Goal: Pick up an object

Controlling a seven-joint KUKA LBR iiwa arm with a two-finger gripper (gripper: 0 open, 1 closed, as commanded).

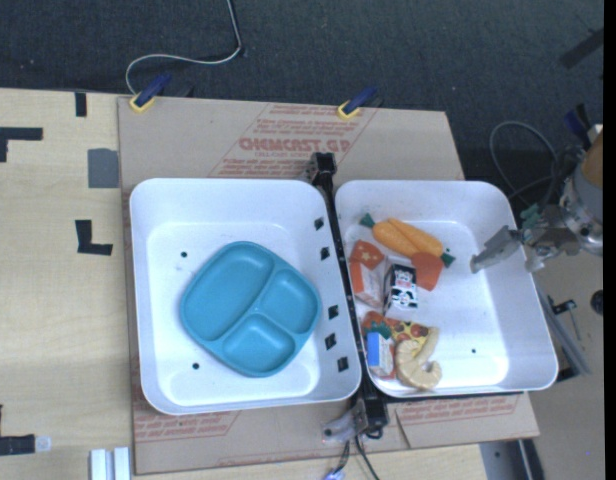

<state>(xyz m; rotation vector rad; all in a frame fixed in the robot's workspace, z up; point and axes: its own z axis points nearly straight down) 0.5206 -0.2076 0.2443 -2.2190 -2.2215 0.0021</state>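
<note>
Gripper (493, 253) hovers at right bin (488, 208) rim, finger state unclear. Carrot (408, 237) lies apart from clutter: best target, approach from above.

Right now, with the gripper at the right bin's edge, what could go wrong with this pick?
Two risks. The toys are packed against the right bin's left wall: the carrot, the cow box and the packets touch, so a grasp may catch two things or slip off. The gripper sits at the bin's right rim, well apart from the pile, so reaching in low could clip that rim.
</note>
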